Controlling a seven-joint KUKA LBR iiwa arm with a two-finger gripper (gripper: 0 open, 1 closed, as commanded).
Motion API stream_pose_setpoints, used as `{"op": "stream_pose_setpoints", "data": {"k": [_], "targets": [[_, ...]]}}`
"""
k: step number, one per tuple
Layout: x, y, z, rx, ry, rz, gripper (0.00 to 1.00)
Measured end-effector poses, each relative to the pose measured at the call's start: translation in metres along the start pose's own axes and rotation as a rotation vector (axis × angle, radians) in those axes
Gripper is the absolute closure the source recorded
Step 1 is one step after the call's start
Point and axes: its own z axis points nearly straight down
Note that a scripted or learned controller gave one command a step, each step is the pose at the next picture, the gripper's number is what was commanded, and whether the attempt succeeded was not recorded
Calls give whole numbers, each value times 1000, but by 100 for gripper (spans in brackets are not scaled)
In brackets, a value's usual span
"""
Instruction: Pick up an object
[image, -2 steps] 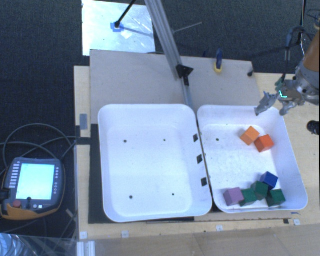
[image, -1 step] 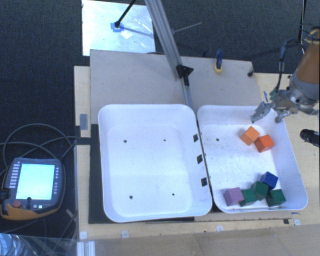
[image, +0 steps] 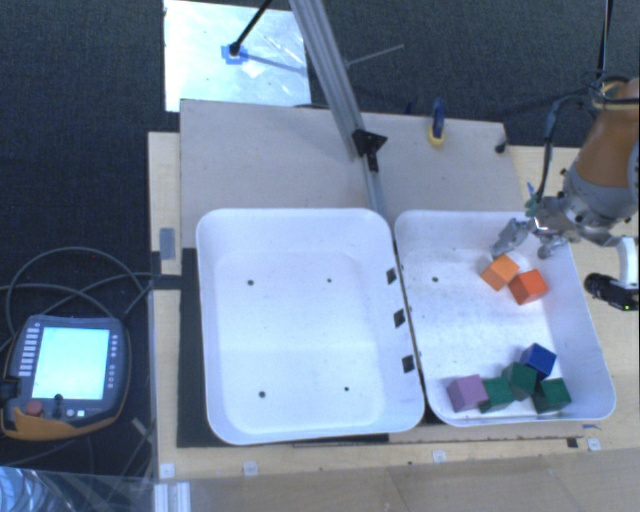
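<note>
In the right bin (image: 460, 325), two orange cubes (image: 500, 271) (image: 528, 286) lie touching near the far right side. My gripper (image: 528, 245) hovers just beyond them at the bin's far right corner. It is open, with one finger (image: 506, 238) spread left and the other to the right, and nothing sits between them. At the bin's near right corner a purple cube (image: 465, 392), a blue cube (image: 538, 358) and three green cubes (image: 520, 379) are bunched together.
The left bin (image: 300, 320) sits beside the right one, the two meeting at a shared rim. A slanted metal pole (image: 340, 80) rises behind the bins. A teach pendant (image: 65, 375) with cables lies off the bench at the left.
</note>
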Motion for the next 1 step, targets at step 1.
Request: {"op": "stream_pose_setpoints", "data": {"k": [1], "targets": [[0,0,52,1,0,-1,0]]}}
